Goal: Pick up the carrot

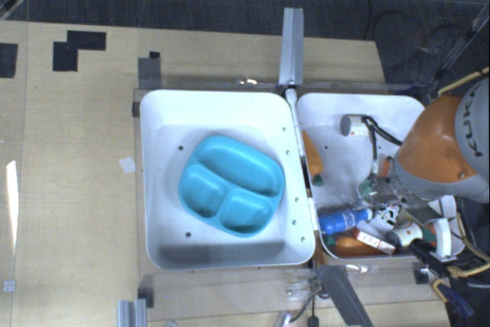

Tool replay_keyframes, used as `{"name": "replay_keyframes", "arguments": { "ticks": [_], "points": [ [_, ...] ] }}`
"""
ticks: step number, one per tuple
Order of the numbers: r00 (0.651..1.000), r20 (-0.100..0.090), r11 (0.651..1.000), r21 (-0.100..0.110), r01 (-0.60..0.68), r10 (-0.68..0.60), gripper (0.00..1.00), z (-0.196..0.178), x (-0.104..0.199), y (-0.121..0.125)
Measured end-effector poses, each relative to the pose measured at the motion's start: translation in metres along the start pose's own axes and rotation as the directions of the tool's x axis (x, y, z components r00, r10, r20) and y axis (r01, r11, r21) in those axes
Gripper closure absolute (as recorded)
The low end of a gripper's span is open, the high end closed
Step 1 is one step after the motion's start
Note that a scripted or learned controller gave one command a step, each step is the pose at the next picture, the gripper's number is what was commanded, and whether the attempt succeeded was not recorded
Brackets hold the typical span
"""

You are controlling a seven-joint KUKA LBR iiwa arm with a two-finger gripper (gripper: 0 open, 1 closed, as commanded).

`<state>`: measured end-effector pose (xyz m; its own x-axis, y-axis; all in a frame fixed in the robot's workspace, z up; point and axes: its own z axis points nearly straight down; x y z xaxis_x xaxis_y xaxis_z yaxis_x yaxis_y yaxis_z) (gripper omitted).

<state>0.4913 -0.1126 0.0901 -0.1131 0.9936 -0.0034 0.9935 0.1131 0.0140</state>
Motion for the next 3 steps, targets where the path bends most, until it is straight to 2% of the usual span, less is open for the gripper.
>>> {"name": "replay_keyframes", "arguments": {
  "ticks": [1,2,3],
  "points": [
    [0.998,0.000,0.998,0.008,-0.058,0.058,1.00,-0.103,-0.048,0.067],
    [0.997,0.001,0.997,0.008,-0.077,0.077,1.00,-0.172,-0.098,0.034],
    [0.999,0.002,0.999,0.001,-0.039,0.039,1.00,0.001,-0.086,0.031]
  ]
}}
